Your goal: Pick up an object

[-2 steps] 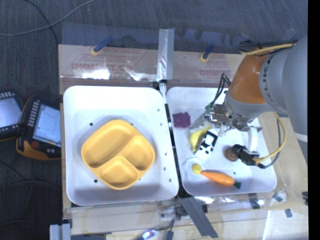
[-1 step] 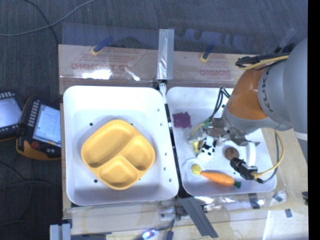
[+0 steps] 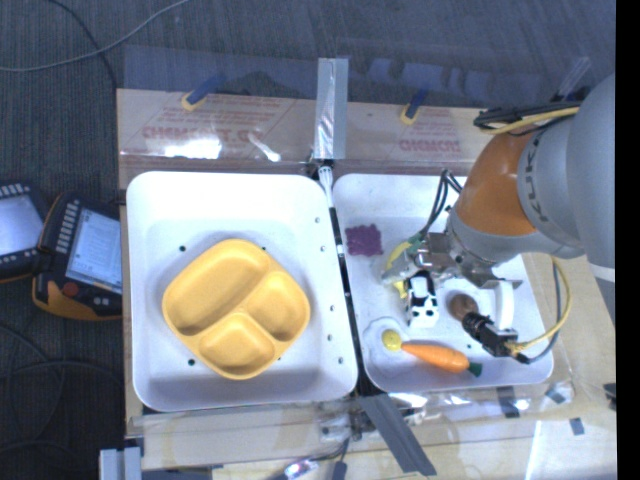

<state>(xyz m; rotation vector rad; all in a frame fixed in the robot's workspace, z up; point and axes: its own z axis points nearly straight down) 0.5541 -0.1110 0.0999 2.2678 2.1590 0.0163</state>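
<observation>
My gripper (image 3: 428, 271) hangs low over the middle of the right bin (image 3: 535, 368), below the orange band of the arm (image 3: 500, 183). Right beneath it lies a small black-and-white toy (image 3: 423, 306), touching or nearly touching the gripper's tip. An orange carrot (image 3: 438, 356) lies near the bin's front wall, with a small yellow piece (image 3: 391, 340) at its left end. A purple block (image 3: 363, 238) sits at the bin's left side. A yellow-green item (image 3: 400, 252) pokes out left of the gripper, and a brown round item (image 3: 461, 305) lies to its right.
The left bin (image 3: 150, 208) holds a yellow divided plate (image 3: 236, 306). A metal divider (image 3: 330, 118) rises at the back between the bins. A handheld pendant (image 3: 75, 258) lies off the bench to the left. Cables (image 3: 545, 313) loop from the wrist over the right bin's right side.
</observation>
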